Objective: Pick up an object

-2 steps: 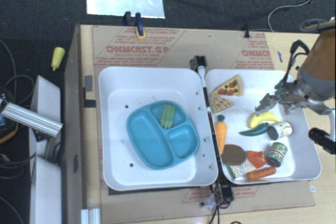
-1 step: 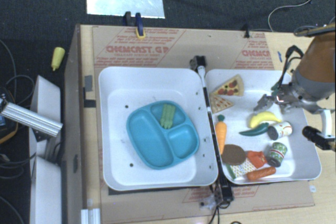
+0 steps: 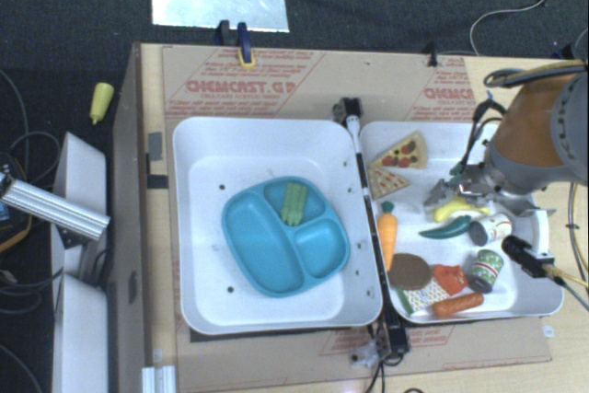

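Now hovering hand (image 3: 448, 192), grip state unclear, at twelve o'clock of banana (image 3: 457, 211): looking light, smooth, slippery; pinching mid-body seeming wisest.

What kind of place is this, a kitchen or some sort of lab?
Most likely a robot test lab, not a kitchen. A robot arm reaches over two white bins on a cardboard-covered bench, the food, like the carrot and pizza slice, looks like toys, and cables trail across the floor.
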Tool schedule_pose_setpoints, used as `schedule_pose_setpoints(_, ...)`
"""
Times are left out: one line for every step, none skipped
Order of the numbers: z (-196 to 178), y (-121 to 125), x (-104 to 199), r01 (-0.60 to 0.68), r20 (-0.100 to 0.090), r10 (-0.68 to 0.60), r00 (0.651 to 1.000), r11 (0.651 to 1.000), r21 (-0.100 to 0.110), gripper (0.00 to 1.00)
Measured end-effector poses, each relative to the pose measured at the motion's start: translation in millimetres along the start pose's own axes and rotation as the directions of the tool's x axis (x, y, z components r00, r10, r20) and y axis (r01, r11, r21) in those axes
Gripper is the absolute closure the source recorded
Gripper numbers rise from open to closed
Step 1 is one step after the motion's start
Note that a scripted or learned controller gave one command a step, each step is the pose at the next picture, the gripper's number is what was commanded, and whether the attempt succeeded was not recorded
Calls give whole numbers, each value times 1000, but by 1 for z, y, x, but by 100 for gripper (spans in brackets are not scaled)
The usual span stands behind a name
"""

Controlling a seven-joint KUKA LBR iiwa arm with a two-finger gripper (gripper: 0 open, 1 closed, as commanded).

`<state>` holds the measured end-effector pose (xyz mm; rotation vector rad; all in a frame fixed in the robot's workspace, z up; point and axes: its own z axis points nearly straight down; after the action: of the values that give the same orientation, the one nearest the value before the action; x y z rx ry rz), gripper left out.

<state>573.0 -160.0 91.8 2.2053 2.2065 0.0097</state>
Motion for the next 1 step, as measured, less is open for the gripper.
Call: schedule_pose_setpoints(-10, 1, 0, 1, -2, -1, 1000, 1000, 0, 100)
